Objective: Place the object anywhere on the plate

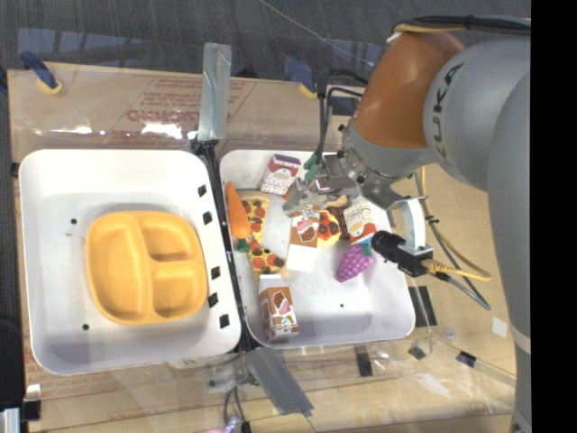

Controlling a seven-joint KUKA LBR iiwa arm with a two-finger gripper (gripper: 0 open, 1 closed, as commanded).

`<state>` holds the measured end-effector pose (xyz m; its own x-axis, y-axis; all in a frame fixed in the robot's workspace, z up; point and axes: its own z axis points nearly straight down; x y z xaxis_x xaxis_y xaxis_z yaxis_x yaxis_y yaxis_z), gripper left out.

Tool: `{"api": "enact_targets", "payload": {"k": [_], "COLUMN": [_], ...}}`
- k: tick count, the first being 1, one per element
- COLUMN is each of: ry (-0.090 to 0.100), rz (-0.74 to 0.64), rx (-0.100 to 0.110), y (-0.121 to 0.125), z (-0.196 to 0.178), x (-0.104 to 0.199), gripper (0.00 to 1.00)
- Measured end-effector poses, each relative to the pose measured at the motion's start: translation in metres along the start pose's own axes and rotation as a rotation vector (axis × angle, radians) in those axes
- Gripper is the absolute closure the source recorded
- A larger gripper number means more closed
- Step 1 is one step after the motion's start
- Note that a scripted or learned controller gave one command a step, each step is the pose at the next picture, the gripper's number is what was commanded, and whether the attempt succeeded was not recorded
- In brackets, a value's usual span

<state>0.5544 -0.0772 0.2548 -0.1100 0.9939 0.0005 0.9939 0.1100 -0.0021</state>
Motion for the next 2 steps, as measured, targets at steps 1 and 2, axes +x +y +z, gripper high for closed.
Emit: {"api": "enact_targets", "payload": {"k": [1,2], "ry": [0.001,0.000], "rz": [-0.113,-0.058], "rx": [0.001,0.002], "y": [-0.063,-0.051], "z": [0.004,0.017], "x": [0.076,0.168], "gripper": [1.00,1.00]}}
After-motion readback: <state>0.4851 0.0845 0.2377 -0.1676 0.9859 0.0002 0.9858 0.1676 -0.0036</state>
